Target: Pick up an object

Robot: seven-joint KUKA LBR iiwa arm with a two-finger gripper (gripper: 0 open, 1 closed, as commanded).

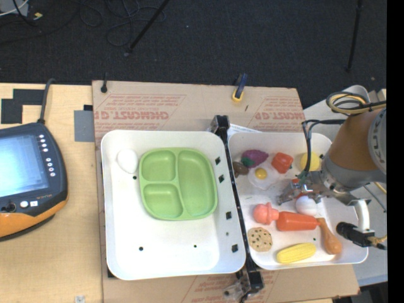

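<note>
The right bin (pixel 341 261) holds several toy foods: a purple piece (pixel 255 158), a red pepper (pixel 281 163), a yellow piece (pixel 309 161), a fried egg (pixel 260 177), a pink piece (pixel 266 213), an orange carrot (pixel 297 221), a cookie (pixel 259 238), a corn cob (pixel 295 252) and a drumstick (pixel 329 237). My gripper (pixel 295 191) is low in the middle of this bin. It sits just above a white egg (pixel 307 204) and right of the fried egg. Whether anything is held is hidden.
The left bin (pixel 164 245) carries a green divided plate (pixel 177 184) and a white egg (pixel 127 161) at its far left corner. A tablet (pixel 25 172) lies on the bench to the left. A black divider (pixel 230 188) separates the bins.
</note>
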